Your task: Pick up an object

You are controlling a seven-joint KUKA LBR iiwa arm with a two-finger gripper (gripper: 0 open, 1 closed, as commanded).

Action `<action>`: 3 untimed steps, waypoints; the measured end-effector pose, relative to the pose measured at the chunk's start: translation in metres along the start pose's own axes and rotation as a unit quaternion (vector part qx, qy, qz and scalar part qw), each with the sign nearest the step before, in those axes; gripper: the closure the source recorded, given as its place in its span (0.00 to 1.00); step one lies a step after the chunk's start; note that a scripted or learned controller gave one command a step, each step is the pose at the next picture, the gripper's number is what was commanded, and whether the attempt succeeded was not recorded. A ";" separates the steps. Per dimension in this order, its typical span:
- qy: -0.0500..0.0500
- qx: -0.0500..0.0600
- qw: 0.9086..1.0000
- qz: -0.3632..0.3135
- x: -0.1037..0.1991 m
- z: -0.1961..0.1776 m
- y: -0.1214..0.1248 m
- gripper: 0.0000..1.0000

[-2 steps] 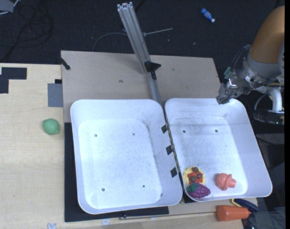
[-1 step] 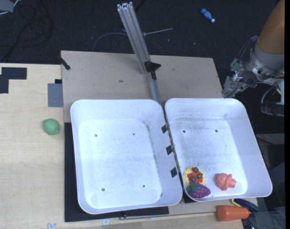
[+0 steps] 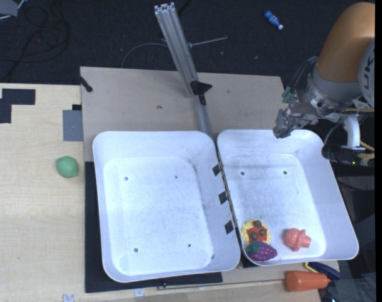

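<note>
In the right bin (image 3: 316, 168), near its front edge, lie a yellow toy with red spots (image 3: 255, 230), a purple grape-like toy (image 3: 262, 251) touching it, and a pink toy (image 3: 296, 238) a little to the right. My gripper (image 3: 284, 128) hangs over the far rim of the right bin, well away from these toys. Nothing shows between its tips.
The left bin (image 3: 106, 168) sits beside the right one. A green ball (image 3: 67, 167) rests on the bench left of the bins. An orange object (image 3: 306, 280) lies in front of the right bin. A metal rail (image 3: 181, 49) slants behind the bins.
</note>
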State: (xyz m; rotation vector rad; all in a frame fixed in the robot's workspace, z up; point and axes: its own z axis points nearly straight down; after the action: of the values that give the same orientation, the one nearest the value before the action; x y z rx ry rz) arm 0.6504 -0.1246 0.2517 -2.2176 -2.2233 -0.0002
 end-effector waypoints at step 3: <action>0.000 -0.001 1.000 0.000 0.153 0.013 -0.042 1.00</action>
State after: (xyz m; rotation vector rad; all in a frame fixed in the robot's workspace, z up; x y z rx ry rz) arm 0.6085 0.0287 0.2393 -2.2172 -2.2246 -0.0018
